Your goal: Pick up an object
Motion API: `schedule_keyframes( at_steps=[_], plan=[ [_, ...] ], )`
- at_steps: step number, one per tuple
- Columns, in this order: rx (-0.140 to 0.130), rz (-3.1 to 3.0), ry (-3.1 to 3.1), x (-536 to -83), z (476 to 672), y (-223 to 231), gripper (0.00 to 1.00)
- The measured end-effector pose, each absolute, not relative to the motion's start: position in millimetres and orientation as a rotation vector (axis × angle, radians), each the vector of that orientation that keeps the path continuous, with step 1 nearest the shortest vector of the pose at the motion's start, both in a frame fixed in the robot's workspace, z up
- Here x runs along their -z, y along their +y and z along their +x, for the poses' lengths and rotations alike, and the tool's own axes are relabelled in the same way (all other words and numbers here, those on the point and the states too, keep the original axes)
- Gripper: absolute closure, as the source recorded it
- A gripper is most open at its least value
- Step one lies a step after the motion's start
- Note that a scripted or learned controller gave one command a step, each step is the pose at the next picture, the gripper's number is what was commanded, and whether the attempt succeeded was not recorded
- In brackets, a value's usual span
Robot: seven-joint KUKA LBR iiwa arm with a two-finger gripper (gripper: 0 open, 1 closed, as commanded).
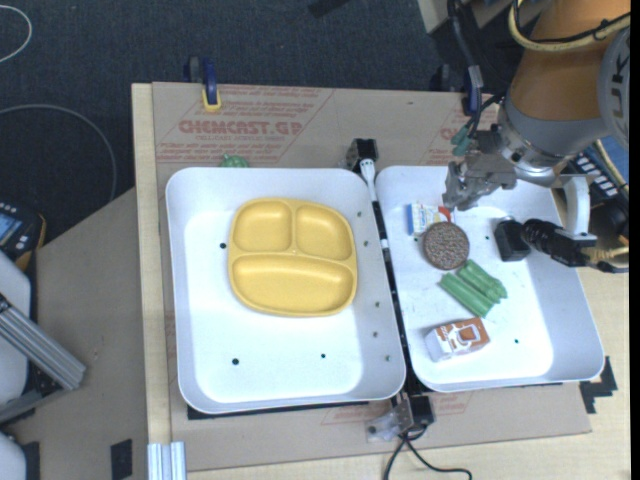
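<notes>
a small orange-and-white carton (457, 340) lies near the right bin's (560, 358) front edge, its print unreadable. the board (290, 128) behind reads "chemcast gp". the arm (560, 58) slants in from the right, its gripper (456, 198) low over a white packet (422, 217) and a brown disc (445, 245). i cannot tell how the jaws stand.

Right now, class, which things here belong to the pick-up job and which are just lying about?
Job: claw; right bin; in it, as likely picks, brown disc, green bundle, small carton, striped packet.

Lying about: yellow divided plate in left bin; blue clamp on the board's far edge.
</notes>
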State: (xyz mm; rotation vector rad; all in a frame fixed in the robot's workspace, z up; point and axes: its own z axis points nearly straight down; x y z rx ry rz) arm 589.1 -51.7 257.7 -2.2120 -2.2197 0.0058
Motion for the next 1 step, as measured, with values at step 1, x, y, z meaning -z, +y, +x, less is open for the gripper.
schedule_keyframes(
  at_steps=[1],
  plan=[
    [-0.007,-2.212,-2.220,-232.4,520.6,17.2,1.00]
  ],
)
